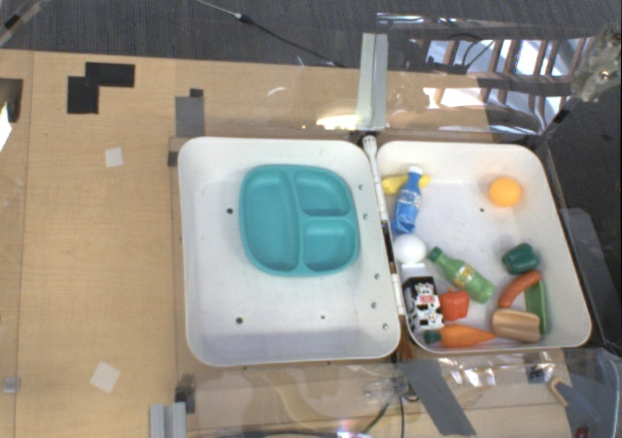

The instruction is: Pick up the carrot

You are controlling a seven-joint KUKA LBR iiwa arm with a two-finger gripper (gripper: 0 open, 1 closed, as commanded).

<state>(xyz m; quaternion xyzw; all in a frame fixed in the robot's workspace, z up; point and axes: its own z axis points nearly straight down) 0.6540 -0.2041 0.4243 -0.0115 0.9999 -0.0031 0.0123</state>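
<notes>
The carrot (pixel 468 335) is orange and tapered. It lies flat along the front wall of the right bin (pixel 544 169), its thick end to the left with a bit of green beside it. A black-and-white carton (pixel 422 302) and a small red item (pixel 454 305) sit just behind it. A brown bread-like piece (pixel 516 325) touches its pointed right end.
The right bin also holds a blue bottle (pixel 406 201), an orange ball (pixel 504 192), a white ball (pixel 409 251), a green bottle (pixel 462 274), a green pepper (pixel 520 257) and a red-orange chili (pixel 520 287). A teal divided plate (pixel 297 219) lies in the left bin (pixel 209 310).
</notes>
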